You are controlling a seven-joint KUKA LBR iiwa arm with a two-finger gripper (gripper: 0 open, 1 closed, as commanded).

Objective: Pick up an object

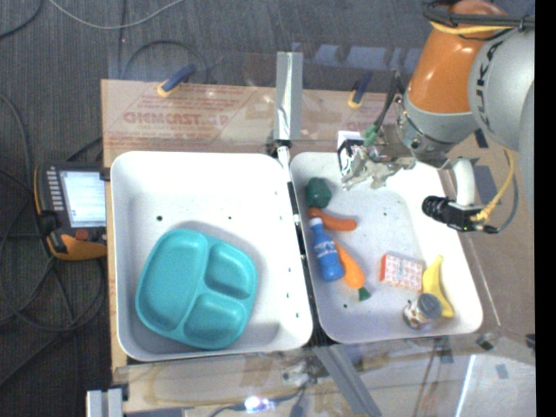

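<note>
Hovering over the far corner of the right bin point(452, 324), the pincer point(369, 170) carries nothing; whether its fingers are parted or together cannot be told. Just beside it lie a dark green object point(318, 193), then an orange carrot point(341, 223), a blue bottle point(326, 249), a second carrot point(352, 270), a pink box point(402, 270) and a banana point(435, 286). A teal divided plate point(197, 287) sits in the left bin point(139, 181).

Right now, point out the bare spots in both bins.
Left white bin: bare floor behind the teal divided plate. Right white bin: bare between the orange carrot and the gripper. Crowded by the yellow banana and pink box.
</note>
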